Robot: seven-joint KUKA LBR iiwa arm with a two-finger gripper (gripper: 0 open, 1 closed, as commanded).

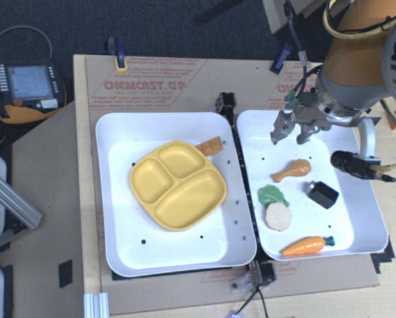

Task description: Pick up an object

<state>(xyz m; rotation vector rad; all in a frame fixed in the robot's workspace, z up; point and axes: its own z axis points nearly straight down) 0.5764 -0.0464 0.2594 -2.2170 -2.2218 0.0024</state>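
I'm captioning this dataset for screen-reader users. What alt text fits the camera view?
A gripper hangs open over the right white bin, above a toy chicken drumstick, black block, carrot and green-topped white vegetable. The left white bin holds a yellow divided plate and a small brown block.

Divided plate (178, 185) in left bin (112, 177)
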